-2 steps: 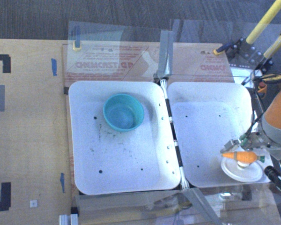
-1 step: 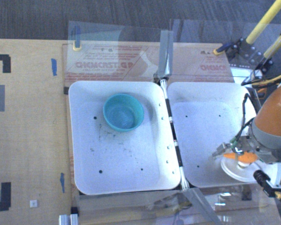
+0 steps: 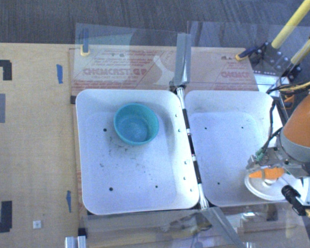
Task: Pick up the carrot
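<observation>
Carrot orange, on round white plate; teal bowl round.

Dark grey carpet floor beyond tan wooden bench; blue tape strips and black corner marks on benchtop.

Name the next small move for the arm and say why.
Probably a short, slow descent: the gripper sits right over the carrot on the white plate in the right bin, and the view does not show the carrot held.
</observation>
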You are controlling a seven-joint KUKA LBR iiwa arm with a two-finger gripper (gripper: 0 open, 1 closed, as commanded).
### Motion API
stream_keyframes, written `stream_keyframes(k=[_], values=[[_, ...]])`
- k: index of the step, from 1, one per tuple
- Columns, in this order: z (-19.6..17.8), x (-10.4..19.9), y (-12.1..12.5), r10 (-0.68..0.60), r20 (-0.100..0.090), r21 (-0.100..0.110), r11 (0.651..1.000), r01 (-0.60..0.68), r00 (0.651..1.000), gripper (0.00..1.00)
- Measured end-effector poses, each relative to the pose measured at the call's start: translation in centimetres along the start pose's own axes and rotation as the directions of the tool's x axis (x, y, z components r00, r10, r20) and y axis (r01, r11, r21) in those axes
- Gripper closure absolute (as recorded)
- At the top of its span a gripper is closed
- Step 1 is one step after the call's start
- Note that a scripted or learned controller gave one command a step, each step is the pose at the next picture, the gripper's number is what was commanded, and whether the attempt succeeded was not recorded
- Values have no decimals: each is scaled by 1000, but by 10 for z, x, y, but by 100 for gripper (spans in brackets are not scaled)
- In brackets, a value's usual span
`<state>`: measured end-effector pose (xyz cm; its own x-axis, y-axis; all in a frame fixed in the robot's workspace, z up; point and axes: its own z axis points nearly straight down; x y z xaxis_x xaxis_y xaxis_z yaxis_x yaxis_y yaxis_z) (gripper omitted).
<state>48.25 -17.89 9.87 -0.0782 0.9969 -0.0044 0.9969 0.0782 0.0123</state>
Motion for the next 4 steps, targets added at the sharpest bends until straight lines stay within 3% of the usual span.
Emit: stream_keyframes(k=[1,2,3,4], values=[[0,0,0,0,0,0,1000,0,1000,0],[10,-32,-2,92,-14,9,996,-92,996,0],[0,-34,0,93,-7,2,996,-93,996,100],[0,-34,0,93,-7,2,996,-93,996,0]])
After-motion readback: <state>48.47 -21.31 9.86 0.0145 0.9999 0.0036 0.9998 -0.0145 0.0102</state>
